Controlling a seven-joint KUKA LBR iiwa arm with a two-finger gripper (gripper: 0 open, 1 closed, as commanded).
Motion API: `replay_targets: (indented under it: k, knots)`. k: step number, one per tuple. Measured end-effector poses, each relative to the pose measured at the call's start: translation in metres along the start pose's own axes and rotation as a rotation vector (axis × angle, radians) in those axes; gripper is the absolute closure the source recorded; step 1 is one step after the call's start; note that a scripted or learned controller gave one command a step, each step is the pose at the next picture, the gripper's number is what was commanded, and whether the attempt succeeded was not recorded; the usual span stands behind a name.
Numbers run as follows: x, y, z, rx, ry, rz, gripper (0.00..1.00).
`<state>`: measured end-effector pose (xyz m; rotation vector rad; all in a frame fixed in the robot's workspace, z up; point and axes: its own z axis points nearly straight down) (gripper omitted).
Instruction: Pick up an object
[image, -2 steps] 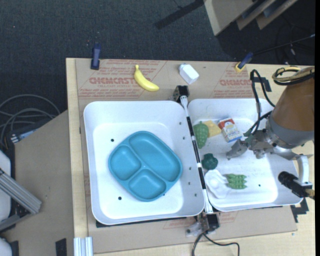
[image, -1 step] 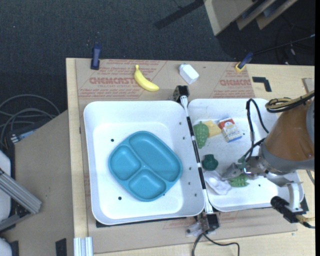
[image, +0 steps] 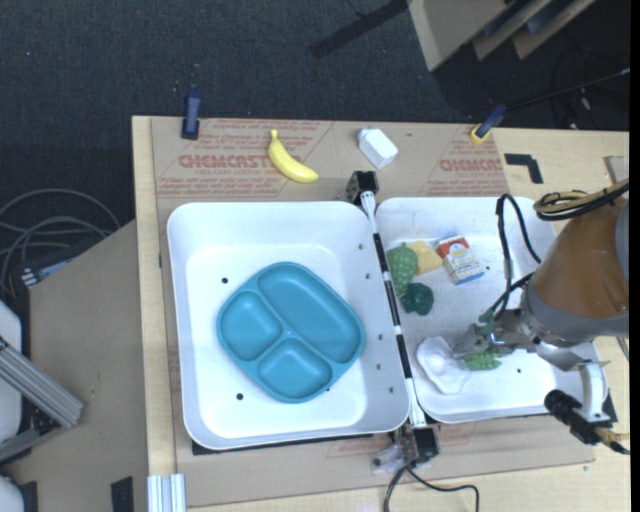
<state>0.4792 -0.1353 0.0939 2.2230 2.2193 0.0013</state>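
Tool: I see my tool (image: 478, 347) low in the right bin (image: 520, 400), at the end of the arm (image: 585, 280) that comes in from the right.
Tool state: I cannot tell; the tip is too small and cluttered to read.
Green piece: a small green thing (image: 484, 360) sits right at the tool tip, touching or just under it; I cannot tell whether it is gripped.
White object: a white lump (image: 440, 365) lies just left of the tool, near the bin's front wall.
Green toys: two more green objects (image: 407, 280) lie up and to the left of the tool, near the divider between the bins.
Box: a small red and white box (image: 460, 258) lies above the tool, toward the bin's back, with a yellow piece (image: 428, 258) just left of it.
Left bin: the left bin (image: 200, 240) is well left of the tool and holds a blue divided tray (image: 290, 330).
Table: on the table (image: 230, 160), far up and left of the tool, lie a banana (image: 288, 162) and a white block (image: 378, 148).
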Motion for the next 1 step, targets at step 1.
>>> replay_targets:
  k: [1]
  knots:
    - [0.0541,0.0380,-0.0912,-0.001,0.000,-0.004,1.00]
